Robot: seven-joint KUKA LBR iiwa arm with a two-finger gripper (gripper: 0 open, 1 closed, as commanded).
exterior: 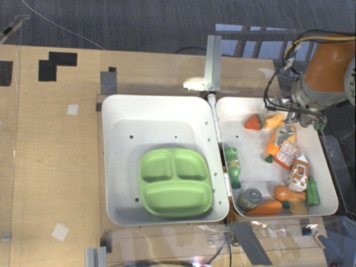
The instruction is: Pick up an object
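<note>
My gripper (286,130) hangs low over the upper part of the right bin (245,149), under the orange-banded wrist (329,71). Right beneath it lie a small carrot (272,147) and a red-and-white packet (285,154). A yellow piece (273,120) and a red fruit (253,123) sit just to its left. A white carton (298,173) lies below the packet. Nothing is visibly lifted off the bin floor.
A green bottle (232,164) rests along the right bin's left wall. A tin can (251,197), a long carrot (264,208), an orange fruit (282,193) and a green item (312,192) crowd the near edge. The left bin (122,127) holds a green divided plate (176,181).
</note>
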